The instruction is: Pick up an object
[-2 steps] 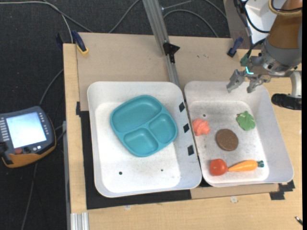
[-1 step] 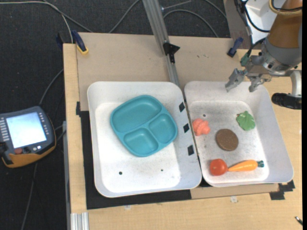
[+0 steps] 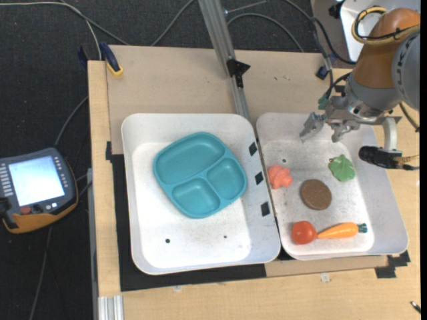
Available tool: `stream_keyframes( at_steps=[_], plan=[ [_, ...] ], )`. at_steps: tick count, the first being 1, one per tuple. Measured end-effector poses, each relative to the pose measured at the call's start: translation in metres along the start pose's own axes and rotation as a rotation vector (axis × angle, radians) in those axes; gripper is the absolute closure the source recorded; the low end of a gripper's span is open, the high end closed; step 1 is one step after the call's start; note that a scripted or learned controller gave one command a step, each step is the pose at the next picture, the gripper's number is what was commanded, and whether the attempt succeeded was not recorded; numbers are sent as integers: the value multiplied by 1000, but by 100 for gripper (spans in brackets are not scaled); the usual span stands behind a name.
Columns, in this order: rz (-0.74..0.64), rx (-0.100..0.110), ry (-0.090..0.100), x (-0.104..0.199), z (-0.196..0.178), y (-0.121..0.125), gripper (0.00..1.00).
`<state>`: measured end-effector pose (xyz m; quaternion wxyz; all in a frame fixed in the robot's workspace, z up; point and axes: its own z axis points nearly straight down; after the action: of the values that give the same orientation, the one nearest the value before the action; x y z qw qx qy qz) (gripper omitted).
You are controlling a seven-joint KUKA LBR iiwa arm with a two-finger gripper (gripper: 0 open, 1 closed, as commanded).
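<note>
Two white bins side by side on the bench. Left bin [image 3: 143, 245] has a teal divided plate [image 3: 199, 174] sitting at an angle. Right bin [image 3: 383, 235] holds a pink lump [image 3: 279, 177] by its left wall, a brown disc [image 3: 315, 195] in the middle, a green piece [image 3: 342, 169] further right, and a tomato [image 3: 303, 233] right beside a carrot [image 3: 339, 231] along the near edge. The gripper [image 3: 325, 129] hangs over the far end of the right bin with its fingers spread and nothing between them, well apart from the toys. A pendant [image 3: 33, 189] with a lit screen lies off to the left.
</note>
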<state>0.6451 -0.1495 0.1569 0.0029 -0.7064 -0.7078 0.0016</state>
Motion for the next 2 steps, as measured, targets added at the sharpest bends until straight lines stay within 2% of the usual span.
stream_keyframes(
  at_steps=[1, 2],
  plan=[
    [2, 0, 0, -4, 60, -7, 0],
    [1, -3, -1, -3, 72, -7, 0]
  ],
)
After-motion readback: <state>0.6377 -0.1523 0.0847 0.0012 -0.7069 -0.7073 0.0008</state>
